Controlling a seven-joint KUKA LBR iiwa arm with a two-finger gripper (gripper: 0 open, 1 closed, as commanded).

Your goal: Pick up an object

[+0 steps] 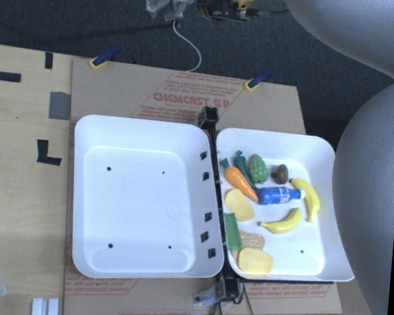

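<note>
- Gripper: blurry grey metal, up past the bins over dark floor; can't tell if it's open or closed.
- Right bin, smooth white plastic, well away from the gripper: glossy toy food, including a tapered orange carrot, a blue bottle and two curved bananas.
- Left bin: same shallow rounded shape.

Toy food in right bin

Robot arm: broad grey links, out of focus, occupy the upper right corner and right side of the view, raised close to the camera; the wrist end and pincer cannot be made out
</note>
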